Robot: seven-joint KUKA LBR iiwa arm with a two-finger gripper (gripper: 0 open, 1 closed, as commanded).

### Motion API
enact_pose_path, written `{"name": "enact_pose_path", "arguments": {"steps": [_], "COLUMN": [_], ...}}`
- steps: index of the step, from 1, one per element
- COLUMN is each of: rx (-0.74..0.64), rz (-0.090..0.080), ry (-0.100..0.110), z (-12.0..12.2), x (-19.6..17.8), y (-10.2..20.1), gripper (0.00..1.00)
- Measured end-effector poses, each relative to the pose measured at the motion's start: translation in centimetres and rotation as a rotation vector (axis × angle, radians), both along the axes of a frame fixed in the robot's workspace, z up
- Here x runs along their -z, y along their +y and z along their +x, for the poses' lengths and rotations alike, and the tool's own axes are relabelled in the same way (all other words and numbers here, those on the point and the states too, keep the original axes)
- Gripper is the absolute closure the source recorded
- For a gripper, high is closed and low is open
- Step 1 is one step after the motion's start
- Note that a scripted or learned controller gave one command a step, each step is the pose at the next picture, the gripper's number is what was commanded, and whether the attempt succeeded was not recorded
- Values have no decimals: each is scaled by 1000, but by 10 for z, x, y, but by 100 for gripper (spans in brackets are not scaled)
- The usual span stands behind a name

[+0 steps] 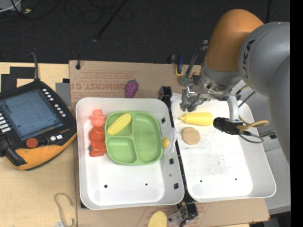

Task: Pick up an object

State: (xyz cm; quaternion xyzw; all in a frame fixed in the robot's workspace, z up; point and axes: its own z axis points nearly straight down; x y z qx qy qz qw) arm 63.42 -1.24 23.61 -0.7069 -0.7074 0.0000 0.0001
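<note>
Grey arm (272,56), orange band (233,34), silver gripper (189,102)

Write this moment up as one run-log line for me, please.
arm: tool above right bin's far left corner | nearest: yellow bottle lying flat, cookie beside it | grasp: none visible

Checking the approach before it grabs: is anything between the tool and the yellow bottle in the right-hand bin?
Nothing visible does. The tool hangs close over the tapered end of the yellow bottle. The tan disc lies beside the bottle on its near side, off that path.
</note>
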Motion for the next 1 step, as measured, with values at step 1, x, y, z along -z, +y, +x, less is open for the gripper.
{"name": "enact_pose_path", "arguments": {"steps": [1], "rx": [0], "rz": [0], "ry": [0], "z": [8], "x": [-1], "y": [2], "gripper": [100]}}
